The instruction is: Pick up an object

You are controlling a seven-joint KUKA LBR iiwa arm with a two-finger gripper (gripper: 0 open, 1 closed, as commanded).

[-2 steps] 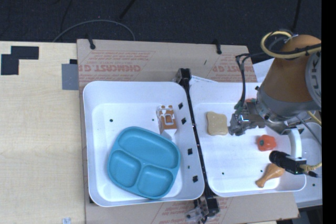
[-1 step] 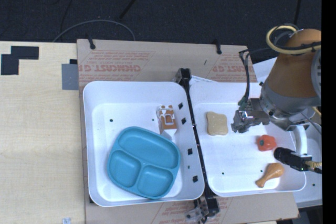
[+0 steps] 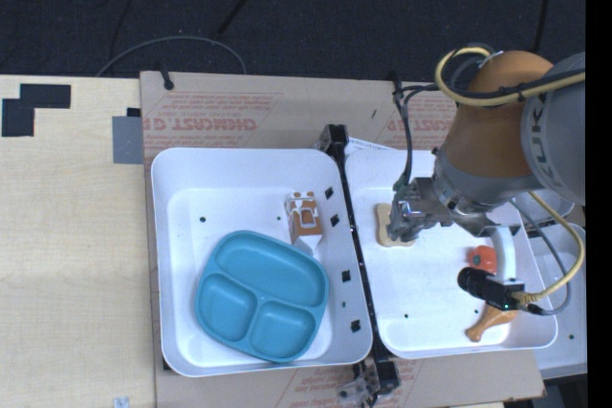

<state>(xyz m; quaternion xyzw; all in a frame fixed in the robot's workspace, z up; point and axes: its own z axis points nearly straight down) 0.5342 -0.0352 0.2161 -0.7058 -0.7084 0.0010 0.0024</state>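
- Stage: treat the pick as not yet done. The gripper is low in the right bin, right at a beige block near that bin's left wall.
- Grasp state: you cannot tell from this view whether the gripper is released or clenched. The wrist hides the contact area, so do not log a grasp.
- Task object: the beige block is the likely target. It appears to rest on the bin floor, partly covered by the gripper.
- Remaining, by judgement: confirm closure on the block, then lift it clear of the bin.
- Count, bins: two, side by side.
- Count, right bin: three things. These are the beige block, one small red-orange piece and one orange-tan piece near the front right corner.
- Count, left bin: two things. These are one blue three-compartment plate and one small orange-and-white item just beyond the plate's far edge.
- Count, total: five loose things.
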